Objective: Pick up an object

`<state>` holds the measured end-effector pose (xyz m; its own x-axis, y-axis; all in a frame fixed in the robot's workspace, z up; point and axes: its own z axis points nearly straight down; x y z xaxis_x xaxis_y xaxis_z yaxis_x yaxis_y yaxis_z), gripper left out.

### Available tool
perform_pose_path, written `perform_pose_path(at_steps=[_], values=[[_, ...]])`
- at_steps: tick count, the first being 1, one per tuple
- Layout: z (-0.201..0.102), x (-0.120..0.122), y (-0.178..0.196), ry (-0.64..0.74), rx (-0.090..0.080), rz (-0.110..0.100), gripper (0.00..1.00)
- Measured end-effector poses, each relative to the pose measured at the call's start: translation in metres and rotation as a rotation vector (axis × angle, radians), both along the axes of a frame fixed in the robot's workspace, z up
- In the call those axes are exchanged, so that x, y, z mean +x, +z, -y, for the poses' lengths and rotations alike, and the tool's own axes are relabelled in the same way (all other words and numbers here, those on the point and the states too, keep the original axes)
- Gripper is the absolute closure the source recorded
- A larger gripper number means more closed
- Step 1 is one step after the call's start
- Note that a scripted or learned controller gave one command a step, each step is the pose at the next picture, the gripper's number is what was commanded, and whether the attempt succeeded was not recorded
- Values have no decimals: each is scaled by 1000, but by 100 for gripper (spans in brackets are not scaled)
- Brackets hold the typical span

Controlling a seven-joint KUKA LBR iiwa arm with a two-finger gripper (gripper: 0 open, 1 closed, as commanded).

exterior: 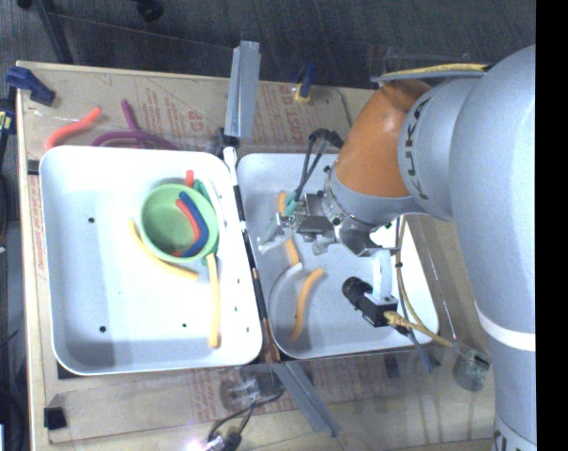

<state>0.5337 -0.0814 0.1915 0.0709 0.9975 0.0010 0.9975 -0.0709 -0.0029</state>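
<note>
My gripper (285, 225) is low in the right bin (340, 341), near its left wall. A small orange piece (292, 250) lies just below the gripper and another (283, 201) just above it. I cannot make out whether either one is held. A longer curved orange-yellow stick (304, 301) lies on the bin floor further toward the front, apart from the gripper. Beside it curves a thin grey arc (276, 294).
The left bin (86, 327) holds a green bowl (167, 222) with a red and a blue curved piece inside, plus yellow sticks (214, 299) beside it. Orange and purple tubes (124, 137) lie on the bench behind that bin. The arm covers the right bin's right side.
</note>
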Motion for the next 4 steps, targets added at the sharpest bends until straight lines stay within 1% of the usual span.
perform_pose_path(at_steps=[1, 2, 3, 4], values=[[48, 34, -95, -33, -1, -3, 0], [48, 34, -86, -31, 1, -6, 100], [48, 34, -86, -30, 1, -6, 0], [47, 34, -76, -28, 3, -7, 100]])
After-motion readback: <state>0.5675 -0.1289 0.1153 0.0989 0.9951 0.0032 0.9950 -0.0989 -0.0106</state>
